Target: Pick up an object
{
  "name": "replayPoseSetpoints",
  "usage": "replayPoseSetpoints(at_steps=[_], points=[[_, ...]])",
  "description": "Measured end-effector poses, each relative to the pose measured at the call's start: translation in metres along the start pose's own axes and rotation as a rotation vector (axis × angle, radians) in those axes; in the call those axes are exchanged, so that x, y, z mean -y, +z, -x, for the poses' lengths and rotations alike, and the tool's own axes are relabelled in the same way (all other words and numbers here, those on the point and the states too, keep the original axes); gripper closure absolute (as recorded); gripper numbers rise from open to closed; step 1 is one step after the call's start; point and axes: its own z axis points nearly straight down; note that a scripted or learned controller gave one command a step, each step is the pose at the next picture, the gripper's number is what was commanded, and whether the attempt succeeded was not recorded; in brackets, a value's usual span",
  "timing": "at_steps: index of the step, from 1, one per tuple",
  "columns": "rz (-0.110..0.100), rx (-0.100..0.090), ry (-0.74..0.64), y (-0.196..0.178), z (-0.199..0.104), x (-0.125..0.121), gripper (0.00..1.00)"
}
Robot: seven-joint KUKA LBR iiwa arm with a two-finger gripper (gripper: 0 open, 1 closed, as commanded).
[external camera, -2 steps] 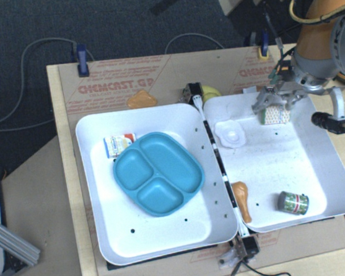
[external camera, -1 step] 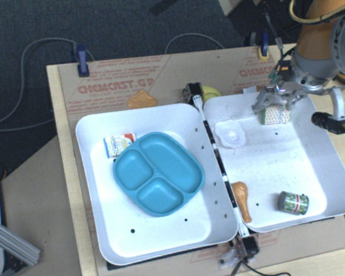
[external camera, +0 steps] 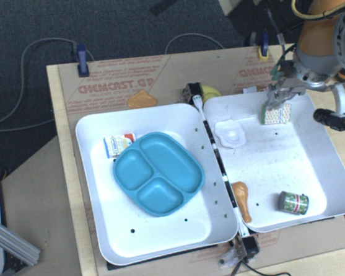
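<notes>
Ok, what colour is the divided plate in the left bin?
Light blue plate, clearest in the camera view.

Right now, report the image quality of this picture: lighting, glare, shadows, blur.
Camera view: even, soft lighting; the white bins are bright and nearly washed out, so the clear cup barely stands out. Faint shadow under the blue divided plate. The gripper and the speckled object below it look slightly soft. Corners are darker over the carpet.
</notes>
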Motion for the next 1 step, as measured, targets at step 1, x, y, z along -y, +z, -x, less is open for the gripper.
replayPoseSetpoints(at_steps=[1], points=[[-0.002, 0.0, 0.0, 0.0008, 0.0, 0.0004, 0.0]])
